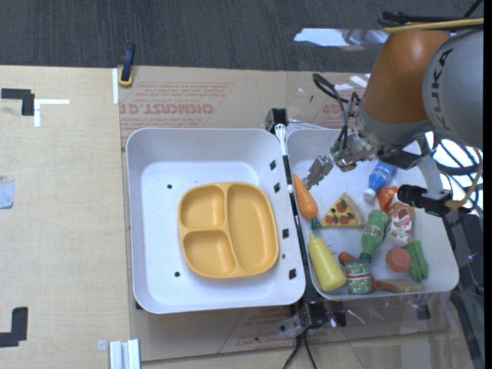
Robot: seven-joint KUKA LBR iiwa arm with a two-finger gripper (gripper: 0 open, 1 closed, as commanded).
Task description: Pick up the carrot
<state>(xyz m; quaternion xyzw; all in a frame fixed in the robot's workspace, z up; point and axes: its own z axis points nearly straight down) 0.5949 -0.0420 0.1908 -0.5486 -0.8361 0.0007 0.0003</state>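
The carrot [305,197] is orange with a green stub at its lower end. It lies along the left wall of the right bin [442,279], pointing up and away. My gripper [315,174] hangs just above and to the right of the carrot's upper tip, reaching down-left from the grey and orange arm [407,75]. Nothing shows held in it.
Crowded beside the carrot in the right bin are a pizza slice [342,214], a yellow bottle [325,264], a green bottle [373,233], a blue bottle [378,179], a small can [357,277] and other toy foods. The left bin [146,206] holds a yellow divided plate [228,229].
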